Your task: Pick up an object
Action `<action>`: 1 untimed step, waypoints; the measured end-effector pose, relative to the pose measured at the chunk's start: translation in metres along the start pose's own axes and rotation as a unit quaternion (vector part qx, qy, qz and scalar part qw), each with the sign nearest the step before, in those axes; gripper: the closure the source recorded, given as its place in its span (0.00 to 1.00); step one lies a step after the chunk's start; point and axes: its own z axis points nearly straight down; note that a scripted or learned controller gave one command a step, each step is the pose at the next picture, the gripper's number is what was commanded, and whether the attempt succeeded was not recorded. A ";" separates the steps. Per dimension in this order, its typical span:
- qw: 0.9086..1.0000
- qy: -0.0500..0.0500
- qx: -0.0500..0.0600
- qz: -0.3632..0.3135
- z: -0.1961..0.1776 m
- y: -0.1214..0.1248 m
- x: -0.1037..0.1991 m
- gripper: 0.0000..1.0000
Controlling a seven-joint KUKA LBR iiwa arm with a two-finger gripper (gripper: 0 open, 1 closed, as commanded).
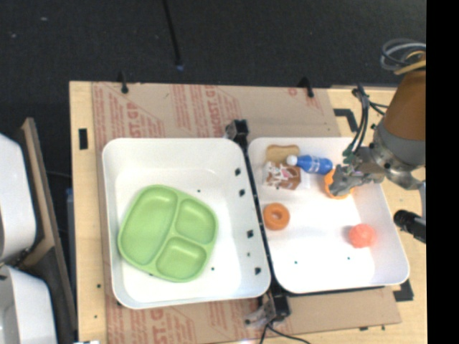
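Right bin (380, 267): claw (343, 183) over orange object (331, 189), touching.

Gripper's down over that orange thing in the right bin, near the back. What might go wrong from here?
1. The gripper covers most of the small orange object, so a firm hold is not confirmed; a lift may come up empty.
2. The blue plastic bottle with a white cap lies just beside it and could get knocked.
3. Next to the bottle sit the brown-and-white packet and the tan bread-shaped piece; a shove could crowd them together.

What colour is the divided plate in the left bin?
Light green; the three-compartment plastic plate shows clearly in the camera view.
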 end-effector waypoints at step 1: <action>1.000 0.000 0.000 0.000 0.005 -0.001 0.062 1.00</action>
